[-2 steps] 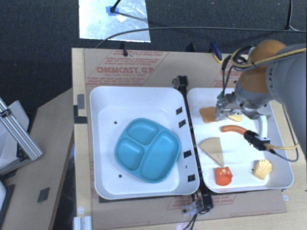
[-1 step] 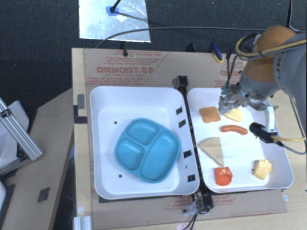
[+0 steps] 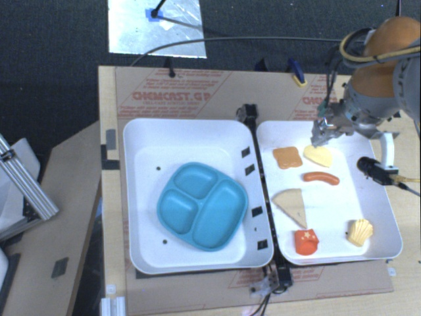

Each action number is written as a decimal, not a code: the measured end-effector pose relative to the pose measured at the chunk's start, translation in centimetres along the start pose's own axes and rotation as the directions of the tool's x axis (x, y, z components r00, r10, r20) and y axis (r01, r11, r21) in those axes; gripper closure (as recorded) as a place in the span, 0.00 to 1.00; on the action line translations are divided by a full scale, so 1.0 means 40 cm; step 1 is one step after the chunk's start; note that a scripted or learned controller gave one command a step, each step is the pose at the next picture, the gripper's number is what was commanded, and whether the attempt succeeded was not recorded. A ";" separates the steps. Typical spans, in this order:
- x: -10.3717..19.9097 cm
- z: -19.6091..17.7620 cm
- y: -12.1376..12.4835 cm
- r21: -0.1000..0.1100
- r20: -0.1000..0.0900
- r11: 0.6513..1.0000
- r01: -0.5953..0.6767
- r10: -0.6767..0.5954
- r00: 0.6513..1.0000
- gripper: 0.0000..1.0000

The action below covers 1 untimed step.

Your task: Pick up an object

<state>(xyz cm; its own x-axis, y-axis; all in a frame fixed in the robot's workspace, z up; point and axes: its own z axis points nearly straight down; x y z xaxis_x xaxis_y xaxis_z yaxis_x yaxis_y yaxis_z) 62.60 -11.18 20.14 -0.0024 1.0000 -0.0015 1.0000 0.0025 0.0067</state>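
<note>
A bench (image 3: 197,91) covered with printed cardboard stands on dark carpet, and a shiny foil sheet (image 3: 156,18) lies on the floor at 12 o'clock beyond it. Two white bins sit side by side on the bench. The left bin (image 3: 148,150) holds a blue tray (image 3: 202,205) with three compartments, lying slightly toward the bin's 5 o'clock.

The right bin (image 3: 388,222) holds the toy foods. A brown toast slice (image 3: 287,157) lies toward 11 o'clock, a pale yellow wedge (image 3: 318,155) just beside it toward 12 o'clock, and a red sausage (image 3: 321,178) near the bin's middle. A tan triangular slice (image 3: 292,206) lies at 8 o'clock, a red piece (image 3: 306,241) at 6 o'clock, and a yellow shell-shaped piece (image 3: 359,232) at 4 o'clock.

The arm (image 3: 381,64) reaches in from 3 o'clock, and the gripper (image 3: 321,135) hangs over the bin's 12 o'clock edge, directly above the wedge's upper end, at or very near it. Whether its tips are spread or pressed together cannot be told from this slant, and nothing is seen between them. A black part (image 3: 372,168) attached to the arm overhangs the bin's 3 o'clock side.
</note>
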 end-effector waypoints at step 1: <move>0.000 -0.058 0.003 0.003 -0.001 1.000 0.002 -0.002 1.000 1.00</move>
<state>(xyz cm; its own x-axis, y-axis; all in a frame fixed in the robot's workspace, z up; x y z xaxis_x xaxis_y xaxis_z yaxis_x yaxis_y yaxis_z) 62.71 -11.18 22.44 -0.0042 1.0000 -0.0005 1.0000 0.0042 0.0041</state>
